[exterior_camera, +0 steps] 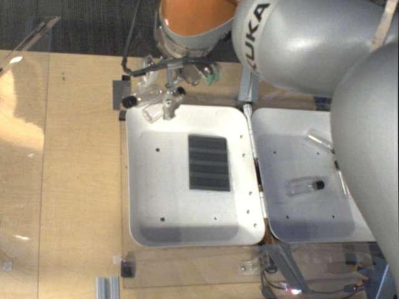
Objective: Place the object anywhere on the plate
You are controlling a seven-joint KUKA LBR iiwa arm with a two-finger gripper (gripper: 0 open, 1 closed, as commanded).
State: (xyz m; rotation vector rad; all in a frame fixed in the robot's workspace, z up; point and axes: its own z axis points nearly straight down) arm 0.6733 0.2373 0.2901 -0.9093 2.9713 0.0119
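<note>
- A small clear object (150, 113) sits up and to the left of the dark ribbed plate (208, 162), over the far left corner of the left bin (143, 223); its outline is too faint to read a long axis.
- The pincer (159, 103) hangs directly at the clear object, which lies just below and left of it, seemingly touching. Whether the pincer is clenched on it or released cannot be told.
- The coming move, by this reading, turns on one line: the plate lies down and to the right of the pincer, near, long side running away from the camera.
- A capped clear vial (305, 186) lies well right of the plate in the right bin (280, 226).
- The grey arm (299, 36) spans the surface (62, 167) above the plate.
</note>
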